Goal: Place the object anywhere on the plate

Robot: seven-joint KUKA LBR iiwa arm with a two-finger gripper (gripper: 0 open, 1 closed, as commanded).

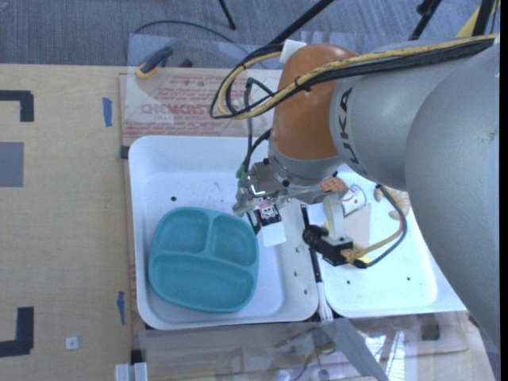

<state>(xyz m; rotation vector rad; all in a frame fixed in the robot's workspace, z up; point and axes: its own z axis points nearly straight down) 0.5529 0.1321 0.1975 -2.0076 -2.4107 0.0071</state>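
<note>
The claw hangs over the left bin, just right of the teal plate lying at its near left. Whether it grips anything, I cannot tell.

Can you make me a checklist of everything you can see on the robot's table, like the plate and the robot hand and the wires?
Surface: two shallow white bins side by side, left bin, right bin, on a wooden bench.
Job's things: teal divided plate lies in the left bin, nothing on it. The object to place cannot be told apart.
Clutter: nothing seen.
Grippers: gripper hangs just past the plate's upper right edge; what it holds, if anything, is hidden.
Cables: black and yellow cables loop over the arm.
Surroundings: grey carpet, blue tape.
</note>
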